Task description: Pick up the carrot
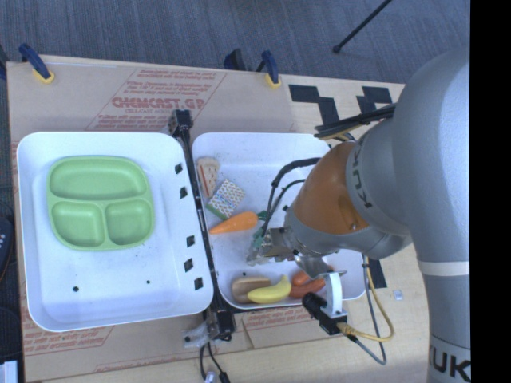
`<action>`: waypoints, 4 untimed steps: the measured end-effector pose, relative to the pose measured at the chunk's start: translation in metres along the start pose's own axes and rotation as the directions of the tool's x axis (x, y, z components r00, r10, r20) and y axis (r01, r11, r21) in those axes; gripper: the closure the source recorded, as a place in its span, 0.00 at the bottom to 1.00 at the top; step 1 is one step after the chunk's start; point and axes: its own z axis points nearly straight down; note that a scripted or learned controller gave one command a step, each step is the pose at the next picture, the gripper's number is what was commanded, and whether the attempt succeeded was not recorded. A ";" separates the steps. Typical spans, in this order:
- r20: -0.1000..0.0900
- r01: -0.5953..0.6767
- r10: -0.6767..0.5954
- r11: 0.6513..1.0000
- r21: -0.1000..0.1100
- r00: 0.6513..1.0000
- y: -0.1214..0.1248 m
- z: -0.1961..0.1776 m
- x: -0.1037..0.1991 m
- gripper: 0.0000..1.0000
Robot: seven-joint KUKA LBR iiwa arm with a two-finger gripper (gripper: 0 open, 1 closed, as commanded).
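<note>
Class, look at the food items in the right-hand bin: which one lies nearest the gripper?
The carrot: its green-topped end lies right beside the gripper. The banana lies lower in the bin, and the bread slice lies further up.

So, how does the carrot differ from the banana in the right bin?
The carrot is orange and tapers to a point, while the banana is yellow and curved. The carrot lies near the middle of the right bin, beside the divider; the banana lies at the bin's near edge. The carrot lies alone, whereas the banana is packed between other toy foods. Both lie flat in the same bin.
</note>
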 end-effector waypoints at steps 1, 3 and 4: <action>0.000 0.000 0.000 1.000 0.000 1.000 0.000 0.000 0.000 0.00; 0.000 -0.262 0.262 0.965 0.001 0.965 0.128 -0.001 0.013 0.00; 0.000 -0.254 0.254 0.967 0.007 0.967 0.127 -0.010 0.014 1.00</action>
